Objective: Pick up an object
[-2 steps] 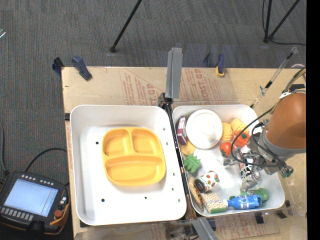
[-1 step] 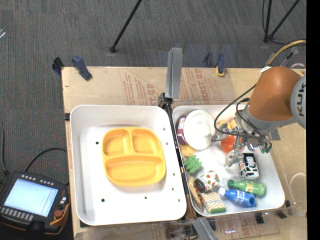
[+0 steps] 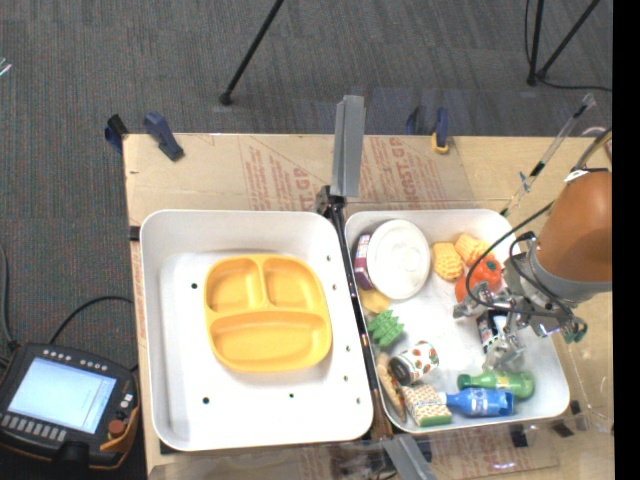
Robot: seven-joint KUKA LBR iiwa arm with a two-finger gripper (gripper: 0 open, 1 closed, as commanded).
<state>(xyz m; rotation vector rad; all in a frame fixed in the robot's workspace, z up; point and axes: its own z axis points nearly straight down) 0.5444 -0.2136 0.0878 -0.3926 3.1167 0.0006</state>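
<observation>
Tool (image 3: 505, 330) low in the right bin (image 3: 555, 368), near its right wall, above a small dark item (image 3: 487, 330); open or closed: cannot tell. Green bottle (image 3: 497, 381) and blue bottle (image 3: 480, 402) by the near wall, white bowl (image 3: 398, 258) at the far left corner. Yellow tray (image 3: 267, 311) in the left bin (image 3: 160, 368)

A robotics lab: tripod legs (image 3: 255, 40) on grey carpet, clamped cardboard bench (image 3: 280, 173), teach pendant (image 3: 65, 403).
</observation>
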